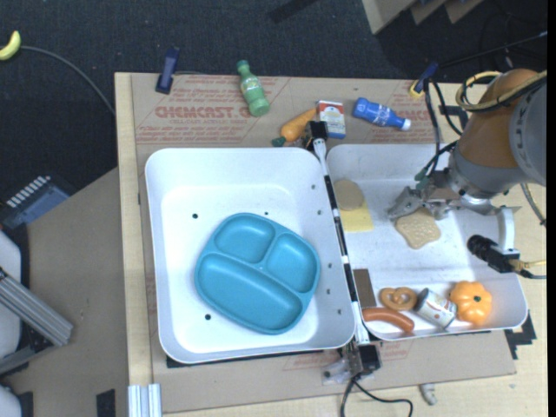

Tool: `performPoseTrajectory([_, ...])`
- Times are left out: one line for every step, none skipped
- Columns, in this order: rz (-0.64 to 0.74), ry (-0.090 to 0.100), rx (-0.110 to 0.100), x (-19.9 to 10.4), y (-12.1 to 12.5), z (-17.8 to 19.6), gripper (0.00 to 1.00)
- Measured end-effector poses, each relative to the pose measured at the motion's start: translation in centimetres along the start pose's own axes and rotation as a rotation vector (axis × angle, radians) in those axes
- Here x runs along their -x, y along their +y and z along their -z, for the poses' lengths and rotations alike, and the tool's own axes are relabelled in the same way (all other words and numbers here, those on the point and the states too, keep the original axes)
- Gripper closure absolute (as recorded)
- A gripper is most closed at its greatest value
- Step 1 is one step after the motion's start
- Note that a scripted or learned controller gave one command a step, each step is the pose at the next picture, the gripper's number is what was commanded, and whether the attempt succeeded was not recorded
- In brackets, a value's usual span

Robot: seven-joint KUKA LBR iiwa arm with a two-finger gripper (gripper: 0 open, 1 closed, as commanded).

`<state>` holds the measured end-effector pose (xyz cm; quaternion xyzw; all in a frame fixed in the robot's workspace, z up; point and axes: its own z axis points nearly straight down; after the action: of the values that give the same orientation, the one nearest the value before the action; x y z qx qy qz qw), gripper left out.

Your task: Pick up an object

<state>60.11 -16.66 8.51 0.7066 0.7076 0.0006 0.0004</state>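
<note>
Camera view: tool (pixel 423 203), grip unclear, above tan, speckled toast slice (pixel 418 230).

Robotics lab: cardboard-covered tabletop (pixel 217 102), two white bins (pixel 174 181), toy food, loose cables (pixel 61 63) at 10 o'clock.

right bin's (pixel 382 159) middle lies bare; toys crowd its near edge, bread (pixel 418 229) beside the gripper (pixel 423 200).

Divided plate (pixel 257 272) in left bin (pixel 165 189), toast (pixel 419 229) in right bin (pixel 512 307), bottle (pixel 253 89) behind
</note>
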Motion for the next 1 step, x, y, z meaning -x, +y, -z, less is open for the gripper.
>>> performPoseTrajectory([0.0, -0.001, 0.002, 0.04, 0.03, 1.0, 1.0])
